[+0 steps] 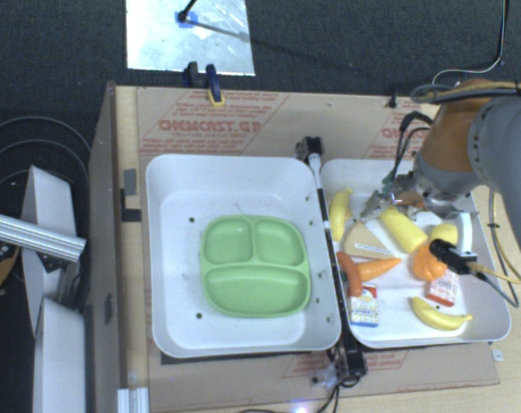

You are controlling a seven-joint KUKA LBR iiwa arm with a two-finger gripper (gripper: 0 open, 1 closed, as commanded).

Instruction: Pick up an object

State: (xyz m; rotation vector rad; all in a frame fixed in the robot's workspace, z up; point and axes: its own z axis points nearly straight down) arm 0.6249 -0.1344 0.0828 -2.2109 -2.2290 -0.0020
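nearest the camera, in the right bin [498, 321], a banana [439, 315] lies along the front right corner. a small printed carton [363, 305] sits close to the wall shared with the left bin [157, 256]. just behind them come a red-and-white packet [444, 289], an orange lump [425, 265] and a toy carrot [370, 268], whose tip points right toward the lump.

the left bin holds a green divided plate [256, 263], lying flat and roughly centred.

further back in the right bin, a pale cheese wedge [368, 241] touches the carrot's far side. a yellow block [402, 229] lies slantwise just beside the wedge, and a second banana [338, 215] runs along the dividing wall.

the gripper [379, 203] is low over this far-left cluster, between the second banana and the yellow block (the grey arm with its orange band comes in from the right behind it). whether it is spread or pressed together i cannot tell. all the things to pick lie in the right bin.

beyond the bins, a cardboard sheet [243, 119] with red print covers the bench. a blue clamp [210, 80] grips its far edge, and a shiny foil sheet [189, 24] lies farthest back.
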